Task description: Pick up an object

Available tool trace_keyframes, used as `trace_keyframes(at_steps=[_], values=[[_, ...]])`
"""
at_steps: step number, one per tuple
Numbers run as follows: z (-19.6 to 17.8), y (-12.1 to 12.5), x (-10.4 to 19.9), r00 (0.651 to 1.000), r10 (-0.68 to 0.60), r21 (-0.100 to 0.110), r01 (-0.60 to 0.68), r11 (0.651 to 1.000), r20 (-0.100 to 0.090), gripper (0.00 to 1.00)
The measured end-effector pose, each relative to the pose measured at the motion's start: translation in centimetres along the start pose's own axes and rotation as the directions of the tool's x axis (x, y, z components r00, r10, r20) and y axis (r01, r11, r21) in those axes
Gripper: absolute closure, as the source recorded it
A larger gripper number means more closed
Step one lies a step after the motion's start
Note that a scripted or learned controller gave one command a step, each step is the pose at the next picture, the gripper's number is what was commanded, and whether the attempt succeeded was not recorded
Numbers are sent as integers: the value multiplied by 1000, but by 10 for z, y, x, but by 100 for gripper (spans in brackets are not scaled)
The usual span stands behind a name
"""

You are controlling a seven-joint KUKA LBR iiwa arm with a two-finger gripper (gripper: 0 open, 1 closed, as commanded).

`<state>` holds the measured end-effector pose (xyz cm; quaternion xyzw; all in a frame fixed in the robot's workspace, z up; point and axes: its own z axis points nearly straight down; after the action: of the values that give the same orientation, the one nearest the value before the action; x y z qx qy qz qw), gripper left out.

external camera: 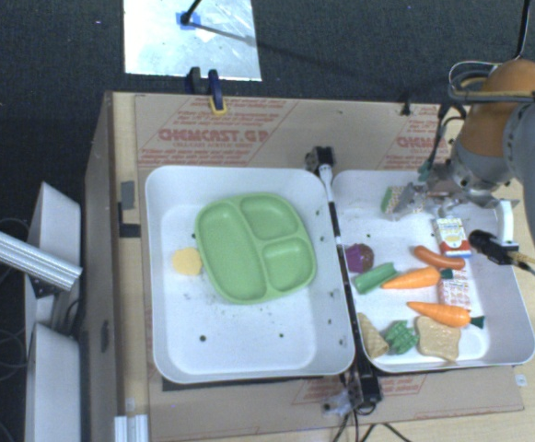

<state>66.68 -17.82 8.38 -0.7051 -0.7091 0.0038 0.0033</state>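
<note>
**Hand parked over the right bin's far end**

The hand (403,199) sits low over the far end of the right bin (516,325), and honestly I can't tell how it's set. All the pickable stuff is nearer the camera in that bin: two carrots (412,279) (444,314), a sausage (437,258), a purple plum (359,256), a green pod (374,277), broccoli (400,336), one toast slice (438,338) and two small cartons (449,233) (455,291).

The left bin (170,339) has one green divided tray (254,247) plus a yellow disc (187,262) just beside it. Both bins rest on a cardboard-covered worktop (239,127), with dark carpet (37,72) around it.
</note>
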Motion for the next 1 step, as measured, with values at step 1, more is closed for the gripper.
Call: trace_keyframes(at_steps=[1], values=[[0, 0, -1, 1000, 0, 0, 0, 1000, -1, 0]])
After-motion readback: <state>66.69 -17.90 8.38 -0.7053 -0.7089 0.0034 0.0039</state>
